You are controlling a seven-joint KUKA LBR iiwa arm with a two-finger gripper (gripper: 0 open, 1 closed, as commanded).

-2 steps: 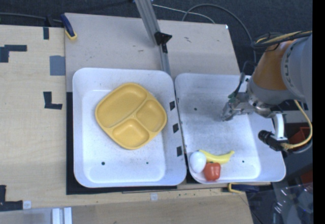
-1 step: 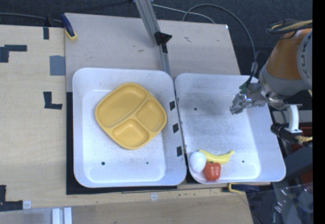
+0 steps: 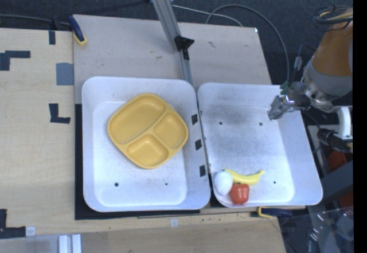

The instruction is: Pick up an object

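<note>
A yellow divided plate (image 3: 148, 129) lies in the left bin (image 3: 94, 189). In the right bin (image 3: 298, 183), at its near left corner, sit a white egg-like ball (image 3: 222, 182), a red pepper (image 3: 239, 193) and a yellow banana (image 3: 248, 176), all close together. My gripper (image 3: 277, 109) hangs over the right bin's far right part, well away from those three items, with nothing seen between its fingers. The fingers look close together, but they are small and dark.
A grey metal pole (image 3: 166, 11) slants from the top down to the gap between the bins. A yellow-blue clamp (image 3: 77, 30) sits at the bench's far left corner. Cables run across the dark floor beyond the bench.
</note>
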